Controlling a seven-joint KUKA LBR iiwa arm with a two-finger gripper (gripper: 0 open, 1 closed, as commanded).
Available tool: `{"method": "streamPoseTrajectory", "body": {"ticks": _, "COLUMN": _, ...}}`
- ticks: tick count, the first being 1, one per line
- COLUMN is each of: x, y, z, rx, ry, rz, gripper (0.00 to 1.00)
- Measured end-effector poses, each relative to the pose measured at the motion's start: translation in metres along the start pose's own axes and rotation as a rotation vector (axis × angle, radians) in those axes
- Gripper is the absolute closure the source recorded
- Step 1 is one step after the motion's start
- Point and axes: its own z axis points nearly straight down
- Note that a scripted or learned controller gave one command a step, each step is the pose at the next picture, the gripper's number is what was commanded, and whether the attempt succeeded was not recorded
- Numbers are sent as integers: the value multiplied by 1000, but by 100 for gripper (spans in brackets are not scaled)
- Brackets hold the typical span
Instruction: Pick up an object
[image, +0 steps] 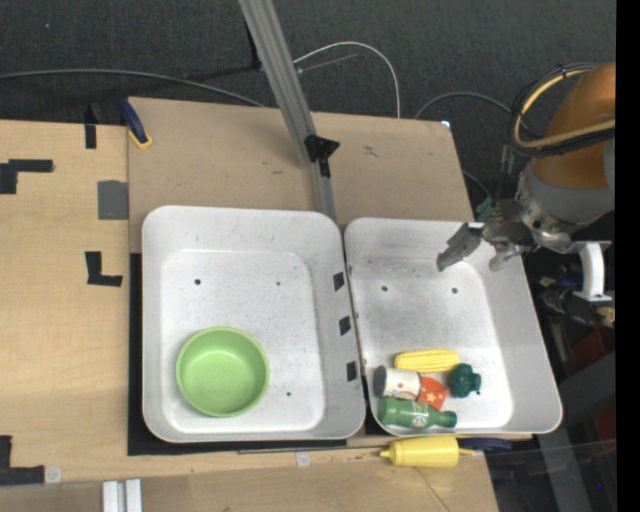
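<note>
Grey metal fingers of the two-finger gripper (473, 252) stand spread apart with nothing between them, hovering over the upper right part of the shallow white right-hand bin (400, 300), near its far rim. Behind them the grey arm with its orange band (580, 110) reaches in from the right. Well apart from the fingers, at the near end of the same bin, a small cluster lies together: a yellow corn cob (427, 360), a white cylindrical cup (398, 382), an orange piece (433, 392), a dark teal rounded object (463, 380) and a green bottle (415, 415) lying on its side. Just outside that bin's near rim rests a yellow bottle (422, 452). A light green round bowl (222, 371) sits in the left-hand white bin (240, 250), at its near left corner.
</note>
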Motion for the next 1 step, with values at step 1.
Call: {"method": "streamPoseTrajectory", "body": {"ticks": 1, "x": 0, "y": 0, "z": 0, "rx": 0, "ry": 0, "rz": 0, "gripper": 0}}
